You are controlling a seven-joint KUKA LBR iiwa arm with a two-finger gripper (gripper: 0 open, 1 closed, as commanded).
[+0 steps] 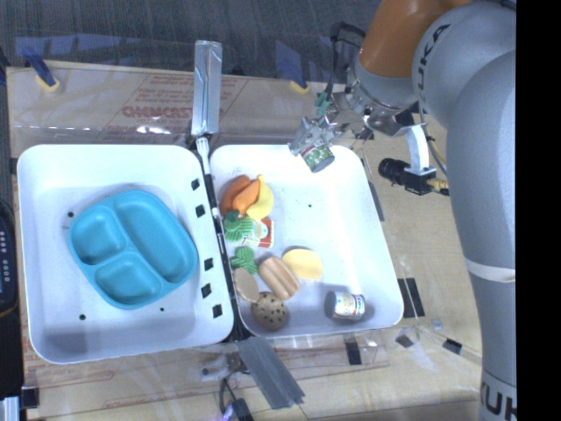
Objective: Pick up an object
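Observation:
The right bin (351,226) holds a pile of toy foods along its left side: an orange piece (237,193), a yellow piece (261,202), green leafy pieces (238,228), a hot dog (278,276), a pale yellow round (303,263) and a brown cookie (270,311). A small can (347,305) lies on its side near the front right corner. My gripper (314,147) hangs over the bin's back rim, above and apart from all the foods. Nothing shows in its grasp.
The left bin (44,200) holds a blue divided tray (131,246). A grey divider bar (207,86) stands between the bins at the back. The arm's grey body (473,147) fills the right side.

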